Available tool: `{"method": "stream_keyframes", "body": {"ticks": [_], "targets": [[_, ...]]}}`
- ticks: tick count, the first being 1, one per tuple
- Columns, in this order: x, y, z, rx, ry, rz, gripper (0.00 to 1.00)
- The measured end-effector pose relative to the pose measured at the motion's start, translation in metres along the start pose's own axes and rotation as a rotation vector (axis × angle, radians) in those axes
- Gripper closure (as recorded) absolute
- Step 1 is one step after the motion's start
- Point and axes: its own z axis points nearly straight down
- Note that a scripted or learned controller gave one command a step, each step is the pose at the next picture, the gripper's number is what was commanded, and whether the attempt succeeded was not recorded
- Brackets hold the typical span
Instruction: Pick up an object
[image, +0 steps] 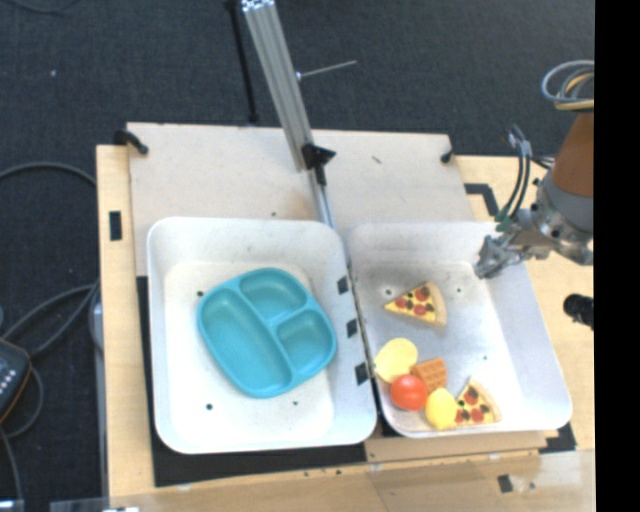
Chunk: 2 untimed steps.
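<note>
The gripper (492, 256) is poised over the right bin's (540, 330) far right corner; whether it is spread or closed cannot be told. A pizza slice (417, 303) lies nearest, to its left. The near-left cluster of tomato (407, 391), lemon (441, 408) and waffle (432, 372) is packed touching, so a grasp there could be deflected.

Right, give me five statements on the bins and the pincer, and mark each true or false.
1. The blue tray lies in the left bin. True.
2. Two pizza slices lie in the right bin. True: one near the middle, one at the near edge.
3. The tomato sits on the tray. False: it lies in the right bin, beside the yellow pieces.
4. The pincer grips a pizza slice. False: it is over the right bin's far right corner, apart from both slices.
5. The tray has a single compartment. False: it has three.
</note>
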Motion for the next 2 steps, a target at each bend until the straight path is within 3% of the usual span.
{"method": "stream_keyframes", "body": {"ticks": [2], "targets": [[0.108,0.015,0.000,0.003,0.002,-0.003,1.00]]}}
